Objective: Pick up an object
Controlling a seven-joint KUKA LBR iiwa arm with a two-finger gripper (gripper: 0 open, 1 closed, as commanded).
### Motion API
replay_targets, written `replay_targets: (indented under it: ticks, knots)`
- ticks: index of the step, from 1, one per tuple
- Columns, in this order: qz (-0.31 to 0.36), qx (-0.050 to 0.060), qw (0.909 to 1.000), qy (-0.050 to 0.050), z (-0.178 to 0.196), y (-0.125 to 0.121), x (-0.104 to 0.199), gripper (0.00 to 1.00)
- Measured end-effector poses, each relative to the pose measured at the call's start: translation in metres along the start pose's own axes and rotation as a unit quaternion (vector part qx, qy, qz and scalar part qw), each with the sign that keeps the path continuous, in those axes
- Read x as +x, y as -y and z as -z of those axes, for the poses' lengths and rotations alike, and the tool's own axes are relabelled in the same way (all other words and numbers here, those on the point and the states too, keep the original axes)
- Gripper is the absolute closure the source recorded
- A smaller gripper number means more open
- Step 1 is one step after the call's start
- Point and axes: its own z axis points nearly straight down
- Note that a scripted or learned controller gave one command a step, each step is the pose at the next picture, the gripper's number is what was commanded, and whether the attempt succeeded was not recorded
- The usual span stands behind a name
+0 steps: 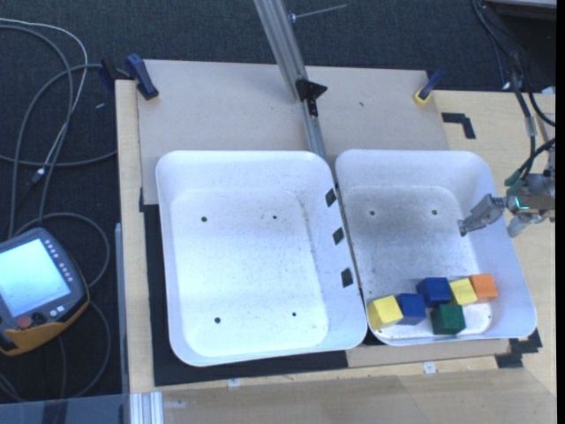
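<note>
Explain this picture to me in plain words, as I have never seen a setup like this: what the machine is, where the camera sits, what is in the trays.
One camera looks down at a slant on a bench bearing two shallow white bins. The left bin and the right bin sit side by side. The machine is a robot arm reaching in from the right; its gripper hangs over the right bin's right side, with nothing seen held. At that bin's near edge lie small blocks: two yellow blocks, two blue blocks, a green block and an orange block. Its job is to pick one up.

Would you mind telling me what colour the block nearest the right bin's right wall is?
Orange: the block by the right bin's right wall, clear in the camera view.
</note>
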Motion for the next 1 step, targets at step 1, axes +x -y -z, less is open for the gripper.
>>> replay_targets:
  ticks: [1]
  knots:
    - [0.000,0.004,1.0000,-0.001,-0.1286,-0.0294,0.0129,0.00]
